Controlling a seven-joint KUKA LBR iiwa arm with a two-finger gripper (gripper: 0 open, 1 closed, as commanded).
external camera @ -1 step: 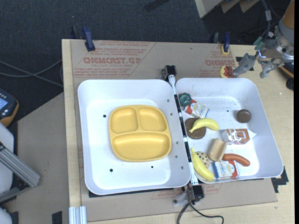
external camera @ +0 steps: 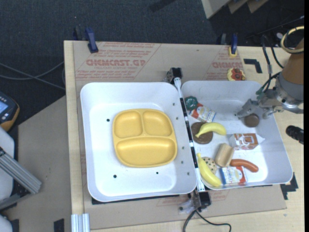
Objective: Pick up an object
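Note:
My gripper point(external camera: 247, 111) hangs over the back right part of the right bin point(external camera: 282, 151), reaching in from the right. A small brown round piece point(external camera: 252, 121) lies just below it; whether they touch is unclear. Other objects in this bin: a yellow banana point(external camera: 211, 128) lying over a dark brown cookie point(external camera: 202, 134), a green item point(external camera: 191, 102), a small white and red packet point(external camera: 207, 114), a brown and white packet point(external camera: 246, 140), a tan bread roll point(external camera: 224, 154), a red sausage point(external camera: 244, 166), a second banana point(external camera: 209, 172) and a small carton point(external camera: 232, 175).
The left bin point(external camera: 96, 144) holds a yellow divided plate point(external camera: 144, 137). A small red and yellow object point(external camera: 236, 74) lies on the bench behind the right bin. Blue clamps point(external camera: 90, 39) grip the bench's back edge. Cables run along the right side.

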